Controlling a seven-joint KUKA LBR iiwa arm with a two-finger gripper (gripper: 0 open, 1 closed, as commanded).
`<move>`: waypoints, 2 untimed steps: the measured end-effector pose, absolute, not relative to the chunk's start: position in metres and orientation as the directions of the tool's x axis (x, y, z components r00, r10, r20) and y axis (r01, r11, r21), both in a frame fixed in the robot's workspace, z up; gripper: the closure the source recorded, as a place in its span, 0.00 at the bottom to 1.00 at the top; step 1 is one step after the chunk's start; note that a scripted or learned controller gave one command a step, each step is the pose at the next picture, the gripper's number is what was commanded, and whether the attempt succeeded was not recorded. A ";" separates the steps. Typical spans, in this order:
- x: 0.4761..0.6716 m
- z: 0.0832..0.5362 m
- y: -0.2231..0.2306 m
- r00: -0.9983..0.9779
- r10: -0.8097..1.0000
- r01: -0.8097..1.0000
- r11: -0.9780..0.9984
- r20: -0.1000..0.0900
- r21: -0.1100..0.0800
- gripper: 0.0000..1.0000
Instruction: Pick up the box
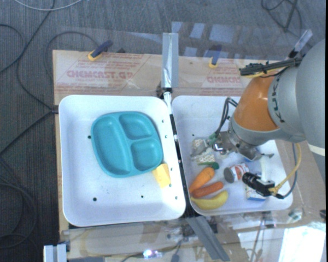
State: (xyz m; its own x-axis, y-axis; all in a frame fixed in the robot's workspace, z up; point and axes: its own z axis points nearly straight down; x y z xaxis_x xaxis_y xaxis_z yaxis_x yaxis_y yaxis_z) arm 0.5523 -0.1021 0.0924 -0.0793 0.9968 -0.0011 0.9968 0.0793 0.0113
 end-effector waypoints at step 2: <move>0.580 0.093 -0.105 -0.120 0.993 0.993 0.120 -0.010 0.019 0.00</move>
